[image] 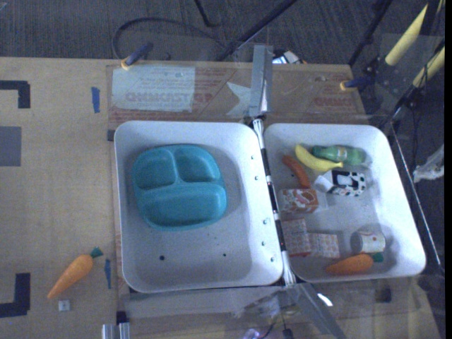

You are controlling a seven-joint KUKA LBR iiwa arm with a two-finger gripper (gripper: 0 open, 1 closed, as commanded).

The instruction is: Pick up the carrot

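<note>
Looking like a robotics lab: taped worktop (56, 154), two white bins (183, 277), tripod legs (282, 6), cable (141, 30) lying on carpet.

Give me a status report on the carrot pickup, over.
Carrot lying flat at right bin's front edge. Small can close behind it, cartons to its left. Second carrot on the bench, outside left bin.

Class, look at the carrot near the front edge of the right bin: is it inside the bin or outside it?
Inside. The carrot lies on the right bin floor, within its white rim, beside a small can.
</note>
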